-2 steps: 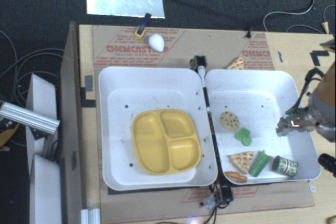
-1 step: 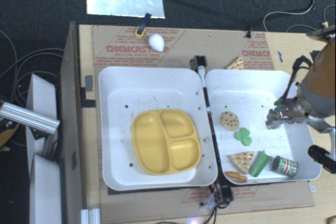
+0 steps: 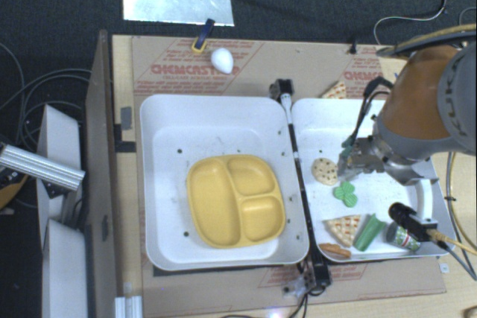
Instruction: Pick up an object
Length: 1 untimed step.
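Observation:
The right bin (image 3: 320, 119) holds a round cookie (image 3: 324, 170), a green broccoli-like piece (image 3: 345, 195), a pizza slice (image 3: 344, 228), a green stick (image 3: 368, 232), a small orange sausage (image 3: 335, 252) and a dark bottle with a green label (image 3: 405, 229). My gripper (image 3: 349, 164) hangs low over this bin, just right of the cookie and above the green piece. Nothing shows between its tips. The left bin (image 3: 168, 123) carries a yellow divided tray (image 3: 235, 199).
A white egg (image 3: 222, 59) and a yellow-and-blue item (image 3: 202, 37) lie on the cardboard behind the bins. Another pizza-like slice (image 3: 336, 91) rests beyond the right bin's far rim. A black divider (image 3: 293, 153) runs between the bins. The arm's orange band (image 3: 417, 97) looms over the right side.

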Available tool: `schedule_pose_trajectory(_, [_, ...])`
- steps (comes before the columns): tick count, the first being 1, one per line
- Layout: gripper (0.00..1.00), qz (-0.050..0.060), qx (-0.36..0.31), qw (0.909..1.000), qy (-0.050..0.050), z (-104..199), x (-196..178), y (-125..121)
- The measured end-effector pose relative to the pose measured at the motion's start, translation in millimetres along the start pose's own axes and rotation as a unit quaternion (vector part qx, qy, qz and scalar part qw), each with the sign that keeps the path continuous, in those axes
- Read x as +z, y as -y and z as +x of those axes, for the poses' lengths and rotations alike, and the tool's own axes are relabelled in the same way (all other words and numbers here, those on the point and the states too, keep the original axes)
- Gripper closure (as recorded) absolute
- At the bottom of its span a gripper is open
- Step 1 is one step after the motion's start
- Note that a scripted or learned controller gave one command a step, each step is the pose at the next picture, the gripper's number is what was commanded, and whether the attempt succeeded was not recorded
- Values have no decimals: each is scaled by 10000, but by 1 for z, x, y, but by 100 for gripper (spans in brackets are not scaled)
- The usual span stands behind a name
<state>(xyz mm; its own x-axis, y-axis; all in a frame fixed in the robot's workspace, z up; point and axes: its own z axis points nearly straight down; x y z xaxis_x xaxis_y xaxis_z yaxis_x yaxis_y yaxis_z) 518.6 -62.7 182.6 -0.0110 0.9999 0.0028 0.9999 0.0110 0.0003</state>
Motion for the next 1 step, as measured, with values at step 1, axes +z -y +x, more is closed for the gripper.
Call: schedule_pose_trajectory(1, [100,11,-17,10000,-13,102,-1,32])
